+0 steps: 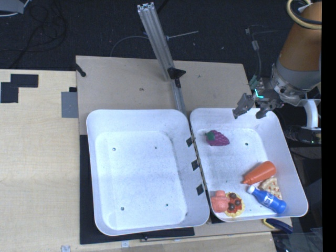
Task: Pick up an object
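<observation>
Hovering spread apart and holding nothing, the gripper (251, 108) is hanging over the right bin's (239, 156) far rim; purple toy grapes (217, 138) are lying nearby on speckled white plastic.

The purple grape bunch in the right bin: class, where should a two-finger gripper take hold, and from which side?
Grip the grape bunch across its narrow width, coming straight down from above. It lies flat and alone on the right bin floor, so both flanks are free for the fingers.
</observation>
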{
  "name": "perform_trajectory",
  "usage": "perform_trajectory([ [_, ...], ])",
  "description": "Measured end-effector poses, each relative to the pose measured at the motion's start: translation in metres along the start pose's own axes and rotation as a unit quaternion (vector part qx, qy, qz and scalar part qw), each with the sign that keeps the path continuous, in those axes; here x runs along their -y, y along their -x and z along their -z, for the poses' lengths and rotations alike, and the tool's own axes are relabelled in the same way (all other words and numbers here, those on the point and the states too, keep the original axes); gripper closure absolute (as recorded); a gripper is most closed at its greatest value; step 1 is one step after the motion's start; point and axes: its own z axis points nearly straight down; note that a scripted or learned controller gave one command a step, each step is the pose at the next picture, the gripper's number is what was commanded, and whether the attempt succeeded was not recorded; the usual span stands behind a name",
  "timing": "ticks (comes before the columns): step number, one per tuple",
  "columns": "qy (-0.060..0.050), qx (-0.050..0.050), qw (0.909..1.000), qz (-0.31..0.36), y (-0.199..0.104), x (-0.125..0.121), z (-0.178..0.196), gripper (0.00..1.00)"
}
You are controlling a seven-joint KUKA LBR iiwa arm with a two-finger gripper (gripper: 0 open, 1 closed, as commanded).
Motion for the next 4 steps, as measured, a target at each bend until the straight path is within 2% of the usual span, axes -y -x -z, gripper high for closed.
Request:
perform_trajectory([
  [1, 0.0, 0.0, 1.0, 0.0, 0.0, 0.0, 0.0, 0.0],
  [4, -0.002, 0.0, 1.0, 0.0, 0.004, 0.005, -0.148, 0.0],
])
